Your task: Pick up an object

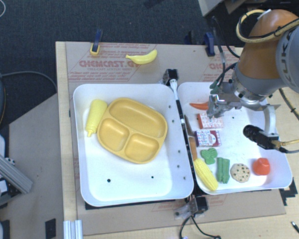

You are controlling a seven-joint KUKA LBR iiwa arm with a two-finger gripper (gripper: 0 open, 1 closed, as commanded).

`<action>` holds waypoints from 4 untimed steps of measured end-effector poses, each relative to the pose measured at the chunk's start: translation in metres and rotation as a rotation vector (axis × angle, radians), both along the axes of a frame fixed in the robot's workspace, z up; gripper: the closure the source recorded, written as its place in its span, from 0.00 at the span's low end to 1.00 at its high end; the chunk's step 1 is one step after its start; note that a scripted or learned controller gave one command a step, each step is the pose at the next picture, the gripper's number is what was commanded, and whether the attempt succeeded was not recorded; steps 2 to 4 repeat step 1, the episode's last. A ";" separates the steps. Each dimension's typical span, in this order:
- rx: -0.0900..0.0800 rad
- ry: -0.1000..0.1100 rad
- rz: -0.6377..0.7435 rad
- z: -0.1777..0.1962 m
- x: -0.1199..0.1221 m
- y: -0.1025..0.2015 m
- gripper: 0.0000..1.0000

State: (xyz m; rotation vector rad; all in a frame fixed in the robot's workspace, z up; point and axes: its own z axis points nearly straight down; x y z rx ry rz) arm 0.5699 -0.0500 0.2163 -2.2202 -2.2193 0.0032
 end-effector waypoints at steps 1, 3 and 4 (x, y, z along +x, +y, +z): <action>-0.001 -0.007 0.000 0.015 0.006 -0.010 1.00; -0.001 -0.007 0.000 0.015 0.006 -0.010 1.00; -0.001 -0.007 0.000 0.015 0.006 -0.010 1.00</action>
